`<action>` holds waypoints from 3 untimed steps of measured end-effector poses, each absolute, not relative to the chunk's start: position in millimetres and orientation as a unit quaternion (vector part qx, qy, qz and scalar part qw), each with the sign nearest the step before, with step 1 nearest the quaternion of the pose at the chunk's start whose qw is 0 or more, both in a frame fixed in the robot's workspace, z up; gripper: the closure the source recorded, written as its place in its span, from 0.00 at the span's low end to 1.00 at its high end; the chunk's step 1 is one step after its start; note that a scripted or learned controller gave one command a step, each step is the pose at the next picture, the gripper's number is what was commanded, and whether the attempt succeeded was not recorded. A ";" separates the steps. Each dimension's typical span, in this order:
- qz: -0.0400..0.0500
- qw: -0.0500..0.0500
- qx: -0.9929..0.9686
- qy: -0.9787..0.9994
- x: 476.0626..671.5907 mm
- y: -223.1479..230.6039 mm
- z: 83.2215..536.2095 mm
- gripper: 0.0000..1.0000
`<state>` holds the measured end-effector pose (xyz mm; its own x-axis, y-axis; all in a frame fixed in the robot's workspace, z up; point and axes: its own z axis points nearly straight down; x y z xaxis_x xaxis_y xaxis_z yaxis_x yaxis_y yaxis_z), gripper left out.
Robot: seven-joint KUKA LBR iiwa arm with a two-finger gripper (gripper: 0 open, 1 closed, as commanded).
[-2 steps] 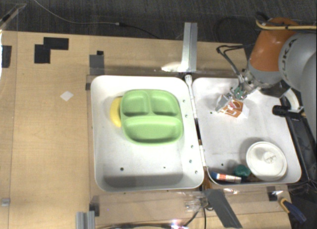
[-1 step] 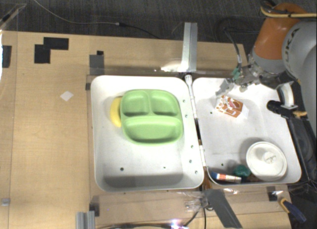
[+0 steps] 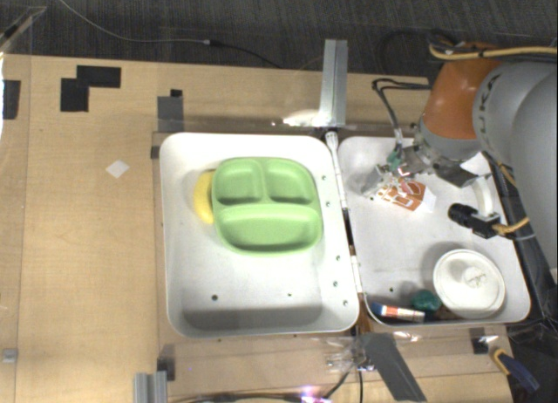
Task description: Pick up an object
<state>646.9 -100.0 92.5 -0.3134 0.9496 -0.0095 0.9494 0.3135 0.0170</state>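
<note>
Bench [image 3: 78,244] of pale wood carries two shallow white bins side by side, the left bin [image 3: 253,305] and the right bin [image 3: 384,244], their inner walls touching along the middle. In the left bin a green divided plate [image 3: 264,203] lies upside-up with three compartments showing, and a yellow object [image 3: 202,198] peeks out from under its left edge. The grey arm [image 3: 514,105] with its orange band [image 3: 453,100] reaches in from the right over the far part of the right bin, and the gripper [image 3: 403,161] sits low there, right above a crinkled packet [image 3: 399,190] with red and white print that lies near the bin's far wall. Whether the gripper is open, closed or gripping the packet cannot be told from this slant; the packet appears to rest on the bin floor beside or just under it. Toward the near right corner of the same bin stands a round white bowl [image 3: 469,281]. Along the near wall lie a marker [image 3: 399,311] with an orange end and a small teal object [image 3: 427,301], just beside each other. A dark cable connector [image 3: 471,216] hangs near the arm above the bowl.
</note>
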 end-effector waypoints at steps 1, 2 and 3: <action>0.005 0.010 0.584 0.812 603.7 -94.5 93.1 0.00; 0.006 0.010 0.609 0.793 595.4 -92.3 93.4 0.00; 0.005 0.006 0.651 0.759 587.0 -102.7 90.6 0.00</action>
<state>587.0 -102.7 90.6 -0.1511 0.9885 -0.0033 0.9884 0.1511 0.0156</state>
